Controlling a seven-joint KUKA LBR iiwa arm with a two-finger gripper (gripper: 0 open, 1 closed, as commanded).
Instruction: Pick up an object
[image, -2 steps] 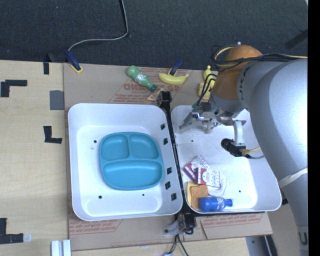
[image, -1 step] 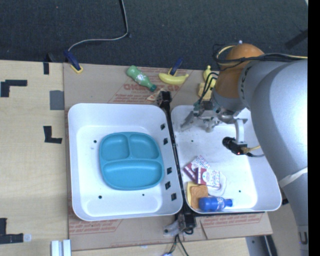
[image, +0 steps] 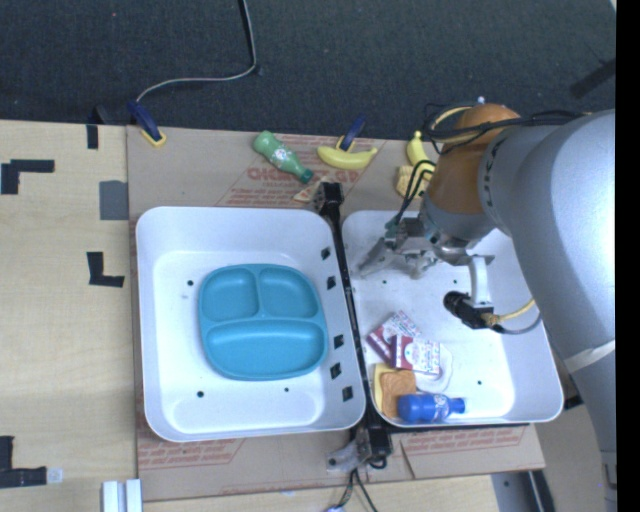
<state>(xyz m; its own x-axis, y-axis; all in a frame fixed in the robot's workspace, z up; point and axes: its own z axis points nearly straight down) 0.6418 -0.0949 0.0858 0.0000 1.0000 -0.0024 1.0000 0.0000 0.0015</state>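
Fixed overhead cam, slanted down on the bench.
One view, set high & fairly far back: takes in both bins, left bin (image: 160, 300) & right bin (image: 520, 380), w/ bench edge & dark floor along the top; the arm (image: 560, 220) comes in from frame right, close to the lens.

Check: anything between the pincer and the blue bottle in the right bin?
Yes. In the camera view, the red-and-white packets lie between the pincer and the blue bottle, with bare bin floor above them.
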